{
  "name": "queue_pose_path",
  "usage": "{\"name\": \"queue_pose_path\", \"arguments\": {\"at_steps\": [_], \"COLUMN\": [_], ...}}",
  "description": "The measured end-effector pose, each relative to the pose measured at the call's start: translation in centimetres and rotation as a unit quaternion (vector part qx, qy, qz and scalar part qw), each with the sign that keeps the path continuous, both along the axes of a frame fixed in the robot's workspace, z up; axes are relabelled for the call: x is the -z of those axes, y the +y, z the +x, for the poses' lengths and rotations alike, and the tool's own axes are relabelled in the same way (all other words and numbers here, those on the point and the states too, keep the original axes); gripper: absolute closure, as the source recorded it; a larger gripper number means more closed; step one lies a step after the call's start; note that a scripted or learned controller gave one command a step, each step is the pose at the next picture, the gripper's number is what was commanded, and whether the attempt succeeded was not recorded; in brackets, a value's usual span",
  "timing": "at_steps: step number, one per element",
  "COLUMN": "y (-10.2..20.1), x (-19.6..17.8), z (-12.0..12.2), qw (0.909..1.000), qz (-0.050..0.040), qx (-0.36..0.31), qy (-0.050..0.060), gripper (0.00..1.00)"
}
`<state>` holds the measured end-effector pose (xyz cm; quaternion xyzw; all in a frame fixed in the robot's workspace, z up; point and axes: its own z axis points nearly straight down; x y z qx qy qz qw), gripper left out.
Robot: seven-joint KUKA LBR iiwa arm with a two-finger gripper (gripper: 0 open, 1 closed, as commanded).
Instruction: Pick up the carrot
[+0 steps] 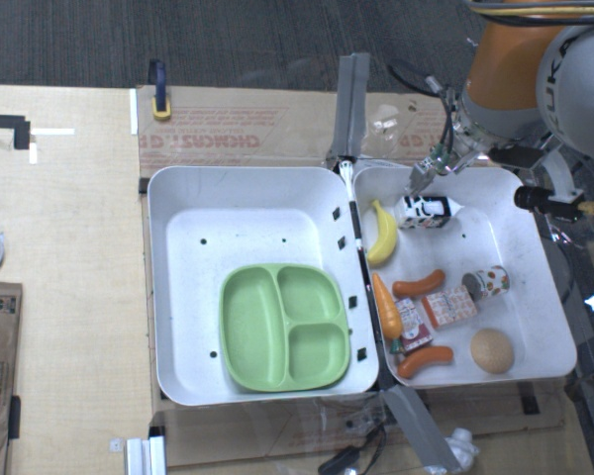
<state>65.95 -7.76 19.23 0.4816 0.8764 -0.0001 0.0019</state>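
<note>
Orange, the carrot (385, 310) is seen well below-left of the tool (423, 178); whether the tool is clenched cannot be told.

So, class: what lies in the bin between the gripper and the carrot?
In the camera view, the banana lies between the gripper and the carrot; a black-and-white carton sits just beside that line.

— what can't be made out?
— the gripper (423, 173) is too small and blurred to tell its fingers' state. the arm (535, 57) is cut off by the top and right edges.
— anything else?
— the carrot (385, 308) has its lower end tucked under a small packet (414, 327), whose print is unreadable.
</note>
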Motion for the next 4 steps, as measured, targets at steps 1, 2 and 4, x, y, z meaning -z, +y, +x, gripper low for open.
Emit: {"name": "queue_pose_path", "arguments": {"at_steps": [1, 2, 4], "y": [5.5, 17.4, 22.2], "x": [0.1, 0.2, 8.9], "z": [0.0, -0.1, -3.2], "qw": [0.9874, 0.9692, 0.8348], "qz": [0.0006, 0.0003, 0.0001], "qx": [0.158, 0.246, 0.551], "qy": [0.001, 0.002, 0.001], "gripper": [1.0, 1.0, 1.0]}}
